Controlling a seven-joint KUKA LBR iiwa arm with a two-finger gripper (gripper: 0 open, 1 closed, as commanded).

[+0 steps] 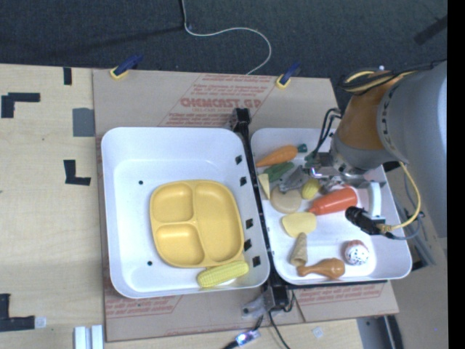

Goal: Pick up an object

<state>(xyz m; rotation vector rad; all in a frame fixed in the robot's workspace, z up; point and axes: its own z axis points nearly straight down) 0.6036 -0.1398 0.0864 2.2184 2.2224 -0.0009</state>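
My gripper [296, 178] is low in the right bin [385, 267], among the toy food at its far left side. Right around it lie an orange carrot [276, 155], a green vegetable [280, 171], a small yellow-green ball [311, 190] and a red-orange piece [334, 201]. The gripper's metal parts overlap the green vegetable, and I cannot make out whether anything is held. Nearer the front lie a beige round piece [285, 203], a pale yellow piece [298, 224], a cone [299, 249], a brown drumstick [324, 269] and a speckled white ball [356, 253].
The left bin [123, 195] holds a yellow divided plate [196, 220] and a corn cob [221, 273] at its front. The arm's grey and orange body [378, 122] hangs over the right bin's far right corner, with a black cable end [361, 218] near the red-orange piece.
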